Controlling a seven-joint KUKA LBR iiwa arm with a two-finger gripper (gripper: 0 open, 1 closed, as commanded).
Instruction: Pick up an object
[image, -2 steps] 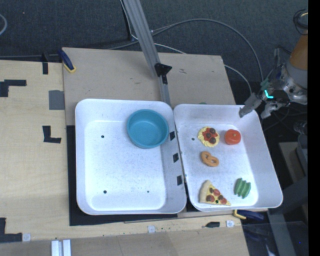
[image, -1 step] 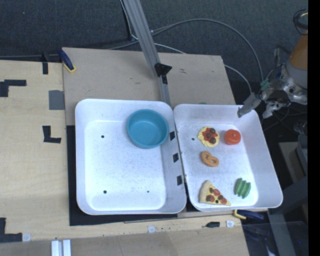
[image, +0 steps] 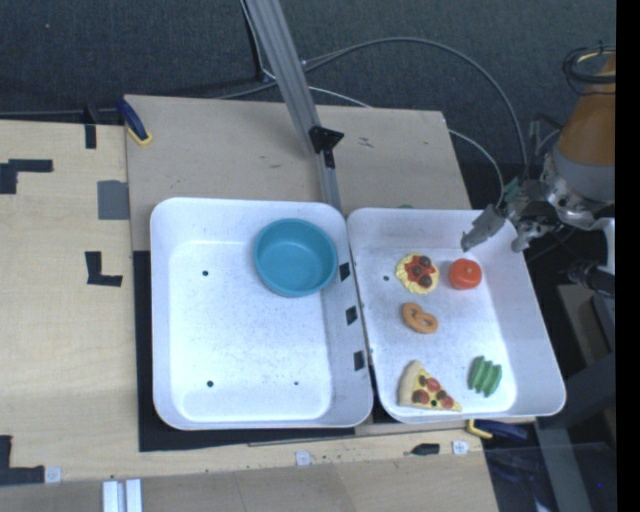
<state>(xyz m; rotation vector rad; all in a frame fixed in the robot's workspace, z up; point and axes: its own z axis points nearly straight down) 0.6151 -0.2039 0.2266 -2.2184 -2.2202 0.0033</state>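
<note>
The objects available for picking lie in the right-hand shallow white plastic bin (image: 530, 330). Nearest the tool is a small round red toy tomato (image: 464, 273), resting on the bin floor toward the far right part of the bin. Just beside it on the left lies a small round toy pizza with a yellow base and red toppings (image: 417, 272). Nearer the camera, a small orange-brown pretzel-shaped toy (image: 419, 318) sits at mid-bin. Along the near edge lie a triangular toy pizza slice with red dots (image: 426, 388) and, to its right, a cluster of green toy pods (image: 485, 376).

The two-finger gripper (image: 483, 231) hangs over the far right corner of this bin, just above and slightly right of the red tomato in the view and apart from it. Nothing lies between its fingers; whether the fingers are spread or closed cannot be told at this angle. The grey arm with its orange band (image: 590, 125) enters from the right.

The left-hand shallow white plastic bin (image: 230, 380) holds a round blue plastic bowl (image: 295, 257) at its far right corner. Both bins rest on a tan wooden bench (image: 60, 300). No legible writing or brand marks appear on any object.
</note>
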